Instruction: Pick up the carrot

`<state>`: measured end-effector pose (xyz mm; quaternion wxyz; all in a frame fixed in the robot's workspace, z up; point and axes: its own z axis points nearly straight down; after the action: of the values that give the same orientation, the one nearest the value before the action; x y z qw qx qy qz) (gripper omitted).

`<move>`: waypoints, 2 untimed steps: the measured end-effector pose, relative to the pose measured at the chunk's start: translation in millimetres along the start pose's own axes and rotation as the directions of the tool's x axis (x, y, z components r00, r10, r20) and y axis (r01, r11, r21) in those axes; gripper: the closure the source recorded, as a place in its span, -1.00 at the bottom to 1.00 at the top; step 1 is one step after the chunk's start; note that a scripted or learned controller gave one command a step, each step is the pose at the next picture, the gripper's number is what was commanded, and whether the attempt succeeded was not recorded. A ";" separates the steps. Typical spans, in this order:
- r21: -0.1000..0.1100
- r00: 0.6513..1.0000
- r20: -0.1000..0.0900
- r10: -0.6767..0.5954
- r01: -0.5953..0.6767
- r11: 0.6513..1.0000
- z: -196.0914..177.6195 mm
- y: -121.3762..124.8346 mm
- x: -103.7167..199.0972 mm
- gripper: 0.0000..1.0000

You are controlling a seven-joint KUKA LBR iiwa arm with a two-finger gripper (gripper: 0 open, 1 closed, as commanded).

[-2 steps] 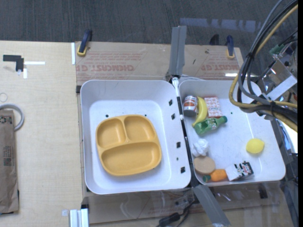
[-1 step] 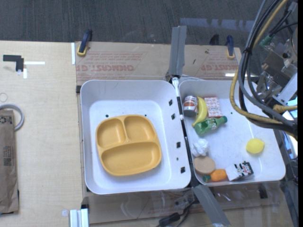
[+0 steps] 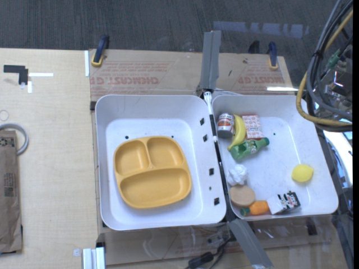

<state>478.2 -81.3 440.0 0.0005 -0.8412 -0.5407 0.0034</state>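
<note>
The carrot (image 3: pixel 258 208) is a small orange piece with a green end. It lies at the front edge of the right bin (image 3: pixel 314 150), wedged between a tan round disc (image 3: pixel 242 195) on its left and a small white-and-black box (image 3: pixel 285 202) on its right. The arm's base and cables (image 3: pixel 328 88) rise at the right edge of the view, above and behind the right bin and well away from the carrot.
In the right bin are a can (image 3: pixel 225 124), a banana (image 3: pixel 239 130), a red-and-white packet (image 3: pixel 252 126), a green bottle (image 3: pixel 249 147), a crumpled white item (image 3: pixel 237 175) and a yellow lemon (image 3: pixel 302 173). The left bin (image 3: pixel 106 150) holds a yellow divided plate (image 3: pixel 152 171).
</note>
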 end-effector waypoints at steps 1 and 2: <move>-0.003 0.930 0.000 -0.369 0.369 0.930 58.5 20.3 116.9 1.00; -0.002 0.999 -0.001 -0.042 0.042 0.999 -0.9 -0.4 70.9 1.00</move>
<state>507.2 -16.7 440.5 -0.0001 -0.8296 -0.5584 0.0025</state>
